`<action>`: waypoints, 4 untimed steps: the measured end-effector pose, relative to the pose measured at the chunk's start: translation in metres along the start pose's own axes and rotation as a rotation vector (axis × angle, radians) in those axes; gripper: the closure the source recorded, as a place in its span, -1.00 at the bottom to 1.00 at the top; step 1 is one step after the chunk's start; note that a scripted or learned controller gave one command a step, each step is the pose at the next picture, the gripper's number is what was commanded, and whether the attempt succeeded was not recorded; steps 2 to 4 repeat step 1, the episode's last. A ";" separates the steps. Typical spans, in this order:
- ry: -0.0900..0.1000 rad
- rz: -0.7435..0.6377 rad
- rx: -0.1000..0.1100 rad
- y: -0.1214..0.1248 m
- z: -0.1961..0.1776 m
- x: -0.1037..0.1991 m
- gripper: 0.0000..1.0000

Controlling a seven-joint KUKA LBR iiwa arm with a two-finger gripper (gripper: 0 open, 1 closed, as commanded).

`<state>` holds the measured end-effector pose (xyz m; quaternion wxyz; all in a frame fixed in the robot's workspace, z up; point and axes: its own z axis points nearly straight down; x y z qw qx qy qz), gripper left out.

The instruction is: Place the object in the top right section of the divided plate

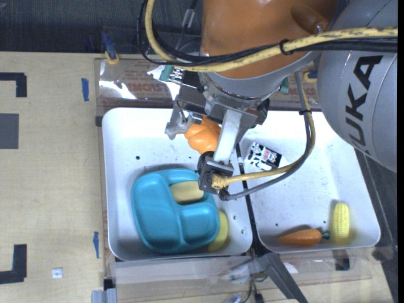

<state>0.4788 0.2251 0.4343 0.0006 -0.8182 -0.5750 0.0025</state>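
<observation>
Sitting in the left white bin (pixel 117 188), the blue divided plastic plate (pixel 170 212) carries a pale yellow object (pixel 187 192) in its top right section; the gripper (pixel 189 131) above clasps an orange toy (pixel 202 137).

You see a pale wooden worktop (pixel 50 169) at the frame's left, with black tape marks (pixel 16 84) and blue tape bits (pixel 84 88); dark floor runs along the top.

Only readable bit: big dark letters "KU" on the grey arm (pixel 363 87) at right. Reddish print on the strip (pixel 136 88) behind the bins, too blurry to make out.
</observation>
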 end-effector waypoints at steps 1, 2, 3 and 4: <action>0.000 -0.062 0.000 0.015 0.000 -0.041 1.00; 0.000 -0.062 0.000 0.015 0.000 -0.041 1.00; 0.000 -0.062 0.000 0.015 0.000 -0.041 1.00; 0.000 -0.062 0.000 0.015 0.000 -0.041 1.00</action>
